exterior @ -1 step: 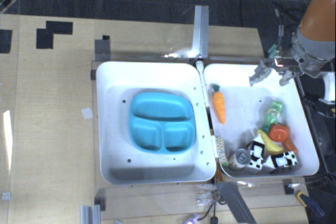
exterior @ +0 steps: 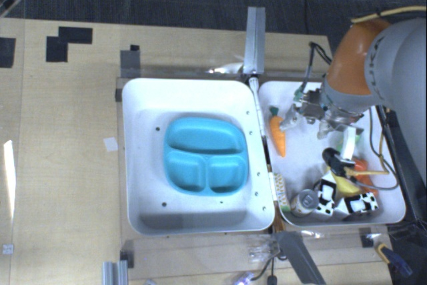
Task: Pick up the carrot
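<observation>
A heap of toys (exterior: 340, 193) is lying at the right bin's (exterior: 293, 93) six o'clock edge. The carrot (exterior: 277, 135) is lying at its nine o'clock side, against the divider. The end effector (exterior: 313, 118) is hanging just beside the carrot, at three o'clock, its grip impossible to tell. A blue tray (exterior: 203, 153) is sitting in the left bin (exterior: 143, 143).

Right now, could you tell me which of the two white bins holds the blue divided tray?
The left bin holds the blue tray. The right bin instead holds the carrot and a pile of small items.
</observation>
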`<action>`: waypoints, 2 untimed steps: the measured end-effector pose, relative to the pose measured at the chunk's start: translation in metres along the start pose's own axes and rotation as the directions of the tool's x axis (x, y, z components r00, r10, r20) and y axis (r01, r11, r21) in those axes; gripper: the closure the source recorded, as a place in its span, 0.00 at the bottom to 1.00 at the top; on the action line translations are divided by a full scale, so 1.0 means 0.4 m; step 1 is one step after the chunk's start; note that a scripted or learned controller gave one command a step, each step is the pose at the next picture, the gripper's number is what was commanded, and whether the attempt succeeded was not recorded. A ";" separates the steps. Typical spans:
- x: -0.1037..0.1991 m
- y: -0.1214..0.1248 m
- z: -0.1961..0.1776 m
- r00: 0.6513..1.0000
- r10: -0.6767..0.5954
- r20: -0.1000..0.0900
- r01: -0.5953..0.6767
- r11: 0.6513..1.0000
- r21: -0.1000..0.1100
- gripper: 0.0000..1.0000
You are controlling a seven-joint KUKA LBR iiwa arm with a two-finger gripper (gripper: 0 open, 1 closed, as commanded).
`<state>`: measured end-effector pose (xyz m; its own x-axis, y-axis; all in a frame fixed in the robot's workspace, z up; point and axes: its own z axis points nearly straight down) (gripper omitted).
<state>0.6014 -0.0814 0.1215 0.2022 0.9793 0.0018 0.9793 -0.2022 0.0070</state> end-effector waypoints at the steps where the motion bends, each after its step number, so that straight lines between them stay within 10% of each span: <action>1: 0.133 -0.170 -0.161 1.000 0.018 0.000 -0.018 1.000 0.004 0.00; 2: 0.214 -0.253 -0.159 0.999 0.044 0.000 -0.044 0.999 0.006 0.00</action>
<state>0.5192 0.0230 0.1843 0.2450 0.9695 0.0017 0.9695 -0.2450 0.0008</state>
